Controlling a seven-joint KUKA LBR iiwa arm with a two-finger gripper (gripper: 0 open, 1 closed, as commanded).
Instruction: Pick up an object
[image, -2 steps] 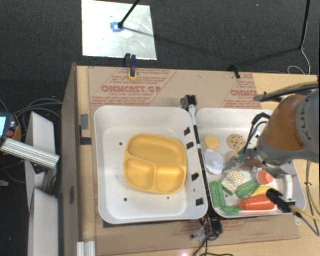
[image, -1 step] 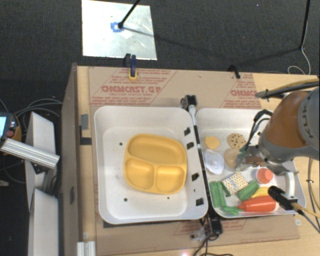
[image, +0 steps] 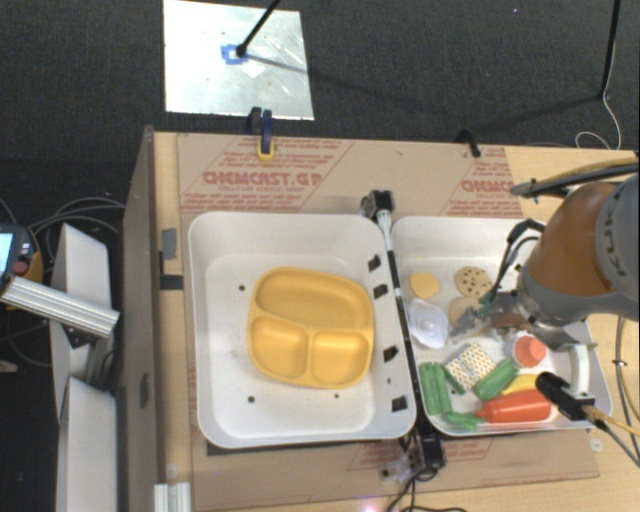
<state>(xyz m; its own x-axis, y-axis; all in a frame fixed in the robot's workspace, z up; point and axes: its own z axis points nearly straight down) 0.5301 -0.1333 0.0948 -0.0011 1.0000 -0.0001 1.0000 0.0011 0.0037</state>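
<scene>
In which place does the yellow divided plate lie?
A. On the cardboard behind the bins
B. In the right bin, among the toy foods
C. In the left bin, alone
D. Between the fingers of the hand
C: the yellow divided plate lies flat in the left bin, with nothing else beside it, while the toy foods such as the orange carrot lie in the right bin.

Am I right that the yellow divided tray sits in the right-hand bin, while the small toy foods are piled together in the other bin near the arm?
Not quite. The camera view shows the yellow divided tray in the left bin, not the right one. The rest holds: the small toy foods, such as the cookie and the carrot, lie in the right bin, near the arm.
</scene>
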